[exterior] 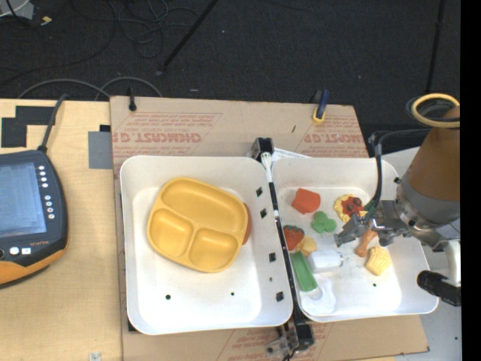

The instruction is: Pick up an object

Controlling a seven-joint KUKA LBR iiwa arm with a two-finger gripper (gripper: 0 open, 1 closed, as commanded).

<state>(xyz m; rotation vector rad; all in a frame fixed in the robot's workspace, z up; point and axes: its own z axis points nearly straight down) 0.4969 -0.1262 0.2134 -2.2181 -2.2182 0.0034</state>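
The tool (364,232) sits low in the right bin (406,295), beside an orange toy (367,241) and a yellow corn piece (378,261); whether it clamps anything, I cannot tell; the grasp looks underway; next, probably a straight lift.

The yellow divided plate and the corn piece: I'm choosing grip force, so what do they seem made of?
The yellow divided plate looks like moulded plastic: one even colour, smooth rounded compartments, a faint sheen. The corn piece is probably a plastic or rubber toy: its colour is flat and its shape simplified. It is too small to tell hard from soft.
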